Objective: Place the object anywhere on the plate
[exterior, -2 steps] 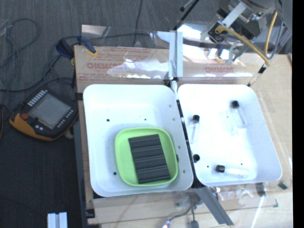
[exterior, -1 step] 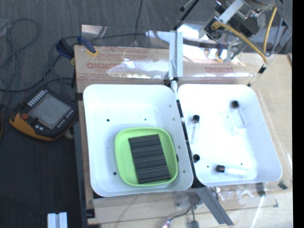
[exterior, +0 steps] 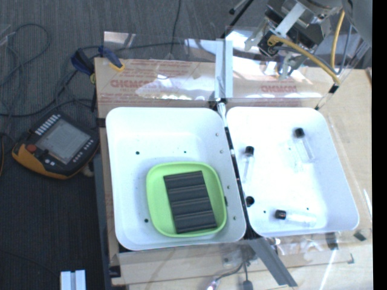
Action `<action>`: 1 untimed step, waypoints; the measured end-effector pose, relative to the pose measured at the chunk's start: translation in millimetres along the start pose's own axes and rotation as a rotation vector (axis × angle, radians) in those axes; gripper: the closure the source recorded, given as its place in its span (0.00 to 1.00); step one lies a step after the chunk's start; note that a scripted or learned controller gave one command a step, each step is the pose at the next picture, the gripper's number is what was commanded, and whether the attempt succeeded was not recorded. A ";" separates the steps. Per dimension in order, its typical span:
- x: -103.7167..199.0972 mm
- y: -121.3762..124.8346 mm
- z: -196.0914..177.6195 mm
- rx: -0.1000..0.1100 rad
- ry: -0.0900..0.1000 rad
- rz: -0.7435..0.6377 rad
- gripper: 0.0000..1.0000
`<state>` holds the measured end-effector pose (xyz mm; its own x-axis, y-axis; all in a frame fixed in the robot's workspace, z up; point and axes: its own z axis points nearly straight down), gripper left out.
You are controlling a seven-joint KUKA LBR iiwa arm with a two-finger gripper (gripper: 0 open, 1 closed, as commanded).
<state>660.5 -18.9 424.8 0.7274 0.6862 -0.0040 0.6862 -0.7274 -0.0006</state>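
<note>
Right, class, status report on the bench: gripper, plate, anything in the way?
Gripper up beyond the right bin. Green plate in left bin, dark ridged block lying on it. Clear vials scattered in right bin.

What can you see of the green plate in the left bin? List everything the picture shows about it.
The green plate is pale lime, squarish with rounded corners and a raised rim, and looks like plastic. It lies flat on the floor of the left bin, toward the near edge and slightly turned. A dark grey ribbed block rests on it, covering most of its middle. The gripper hangs far off, above the right bin's back edge.
</note>
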 end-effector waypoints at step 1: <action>9.5 -11.9 -8.5 0.001 0.002 0.048 0.00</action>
<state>659.2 -3.7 433.2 0.7597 0.6503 -0.0019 0.6503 -0.7597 -0.0014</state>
